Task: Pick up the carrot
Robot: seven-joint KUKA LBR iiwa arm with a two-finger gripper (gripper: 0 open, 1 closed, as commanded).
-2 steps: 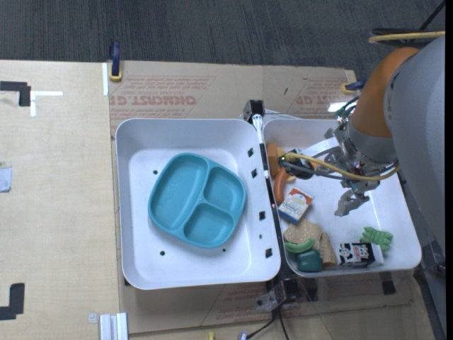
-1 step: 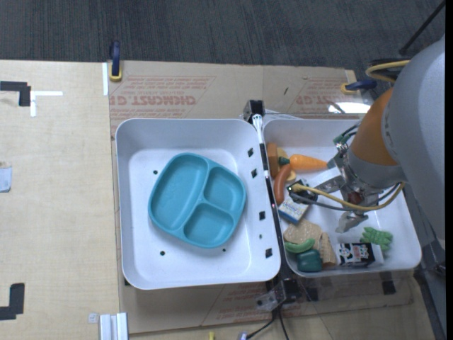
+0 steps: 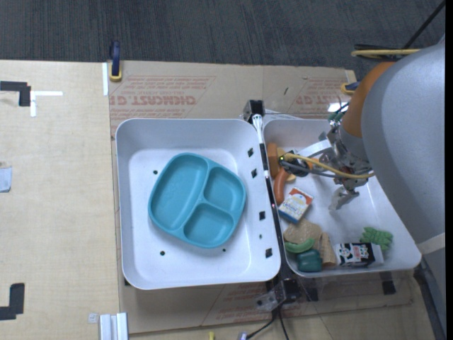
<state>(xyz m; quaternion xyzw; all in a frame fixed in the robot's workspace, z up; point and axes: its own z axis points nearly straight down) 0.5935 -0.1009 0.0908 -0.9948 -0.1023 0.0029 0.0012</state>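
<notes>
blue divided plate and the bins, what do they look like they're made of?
Blue divided plate: likely molded plastic, matte to satin, judging by its uniform teal colour, rounded compartment ridges and soft, dull highlights. Left bin and right bin: probably thin formed plastic, smooth and slightly glossy, with rounded corners and thin rims. Painted metal can't be ruled out.

The right bin (image 3: 396, 222) is crowded along its left wall and near edge: the carrot (image 3: 281, 183) lies against the left wall, with a small carton (image 3: 295, 205) just beside it, then a sandwich (image 3: 304, 236), a green piece (image 3: 309, 261), a milk box (image 3: 357, 254) and a green leafy toy (image 3: 378, 236) along the near edge. The arm (image 3: 407, 119) covers the far right corner. Bare floor lies mid-bin, right of the carton. In the left bin (image 3: 131, 211), a blue divided plate (image 3: 197, 200) fills the middle, leaving margins at the walls.
</notes>
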